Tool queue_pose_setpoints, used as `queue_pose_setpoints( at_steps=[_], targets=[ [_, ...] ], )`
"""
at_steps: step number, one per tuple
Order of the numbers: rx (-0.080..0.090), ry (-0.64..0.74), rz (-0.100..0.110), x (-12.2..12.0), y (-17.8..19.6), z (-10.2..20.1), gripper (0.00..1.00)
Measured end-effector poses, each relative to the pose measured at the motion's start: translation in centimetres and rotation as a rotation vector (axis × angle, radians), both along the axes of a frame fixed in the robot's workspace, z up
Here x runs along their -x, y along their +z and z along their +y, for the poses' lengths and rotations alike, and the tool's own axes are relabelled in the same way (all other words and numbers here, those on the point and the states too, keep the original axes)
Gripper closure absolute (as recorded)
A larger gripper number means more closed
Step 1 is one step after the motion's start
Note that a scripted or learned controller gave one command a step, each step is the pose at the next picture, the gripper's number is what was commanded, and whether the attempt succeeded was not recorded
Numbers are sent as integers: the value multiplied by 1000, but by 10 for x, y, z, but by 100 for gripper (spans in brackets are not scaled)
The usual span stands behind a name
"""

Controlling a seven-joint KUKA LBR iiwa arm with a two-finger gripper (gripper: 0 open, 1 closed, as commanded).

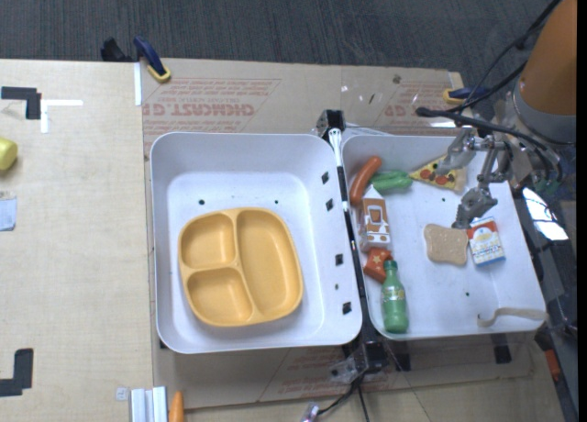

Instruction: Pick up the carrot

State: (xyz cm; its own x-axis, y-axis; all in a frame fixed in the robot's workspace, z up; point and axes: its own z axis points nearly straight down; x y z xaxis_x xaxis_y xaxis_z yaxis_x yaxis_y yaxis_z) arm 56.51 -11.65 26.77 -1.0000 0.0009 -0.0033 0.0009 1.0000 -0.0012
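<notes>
Camera view: the carrot (364, 178) lies untouched at the right bin's (514, 296) left wall, beside a green pepper (393, 182). The gripper (478, 193), open and empty, hovers well apart, above the bread (446, 244). Approach stage; next it must travel left and descend.

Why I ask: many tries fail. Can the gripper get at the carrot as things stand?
Probably yes: the carrot lies uncovered from above, though close against the bin wall with a green vegetable beside it. The gripper hangs over the same bin.
</notes>
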Motion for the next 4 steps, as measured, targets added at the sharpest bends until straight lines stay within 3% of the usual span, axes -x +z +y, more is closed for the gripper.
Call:
queue_pose_setpoints(
  at_steps=[1,2,3,4],
  targets=[
    [0,195,-3,-14,30,-47,0],
    [-2,474,2,32,-69,12,0],
    [0,574,-1,22,-123,-105,0],
    [-1,714,0,54,-176,-53,0]
  ],
)
